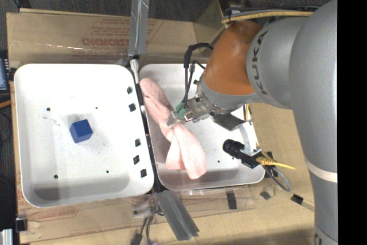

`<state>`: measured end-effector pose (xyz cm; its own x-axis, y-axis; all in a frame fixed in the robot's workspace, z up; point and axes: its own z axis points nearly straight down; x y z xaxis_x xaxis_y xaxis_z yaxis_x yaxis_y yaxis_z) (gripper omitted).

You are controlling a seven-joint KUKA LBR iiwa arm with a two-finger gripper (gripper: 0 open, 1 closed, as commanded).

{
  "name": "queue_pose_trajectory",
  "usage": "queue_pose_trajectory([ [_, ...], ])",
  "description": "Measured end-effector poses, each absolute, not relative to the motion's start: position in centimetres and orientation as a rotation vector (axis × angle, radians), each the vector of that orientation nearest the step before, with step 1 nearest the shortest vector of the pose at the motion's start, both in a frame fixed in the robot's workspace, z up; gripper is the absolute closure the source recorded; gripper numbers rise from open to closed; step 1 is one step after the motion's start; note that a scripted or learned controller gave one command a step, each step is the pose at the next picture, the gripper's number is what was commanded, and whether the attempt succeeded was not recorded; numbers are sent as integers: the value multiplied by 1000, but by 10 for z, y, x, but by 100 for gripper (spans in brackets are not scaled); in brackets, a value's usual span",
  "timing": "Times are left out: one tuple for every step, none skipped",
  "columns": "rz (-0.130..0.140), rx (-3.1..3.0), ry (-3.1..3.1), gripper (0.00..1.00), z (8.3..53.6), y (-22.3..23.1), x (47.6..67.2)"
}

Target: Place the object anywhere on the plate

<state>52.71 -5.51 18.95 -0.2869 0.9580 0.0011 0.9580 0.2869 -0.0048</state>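
Observation:
A pink cloth (182, 149) lies in the right bin (229, 178), stretched from the bin's back left corner towards its front middle, with a narrow twisted waist halfway along. My gripper (179, 116) reaches in from the right and is down at that waist, touching or just above the cloth. The orange wrist band and grey arm hide the bin floor behind it. A small blue cube (81, 130) sits on the floor of the left bin (34, 83), left of centre and far from the gripper.
The two white bins stand side by side on a cardboard-covered bench, with a raised divider (142, 129) and black clips between them. A grey bar (137, 26) stands up behind the divider.

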Motion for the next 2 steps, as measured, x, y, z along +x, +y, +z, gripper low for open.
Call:
queue_pose_trajectory([
  [4,-1865,-2523,100,230,-55,529],
  [4,-1320,-2848,100,237,-4,538],
])
